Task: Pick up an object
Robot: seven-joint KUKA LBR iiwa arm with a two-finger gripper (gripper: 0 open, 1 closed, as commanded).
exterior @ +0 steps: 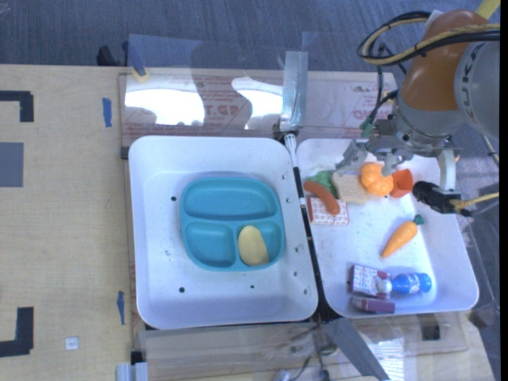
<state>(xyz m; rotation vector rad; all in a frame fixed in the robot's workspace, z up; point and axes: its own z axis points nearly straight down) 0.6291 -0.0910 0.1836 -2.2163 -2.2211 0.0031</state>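
My gripper (379, 162) hangs low over the far part of the right bin (444, 252), directly above an orange toy fruit (377, 181). A small red piece (403, 181) lies against the fruit's right side and a beige bread slice (347, 186) against its left. The wrist hides the top of the fruit, so I cannot make out whether anything is gripped. Nearer the front lie a toy carrot (399, 238) and a small bottle with a blue cap (398, 282).
A red sausage (321, 196) and a pink-white packet (329, 213) sit by the divider between the bins. A purple bar (373, 305) lies at the front. The left bin (151, 236) holds a teal divided plate (230, 201) with a yellow potato (253, 245).
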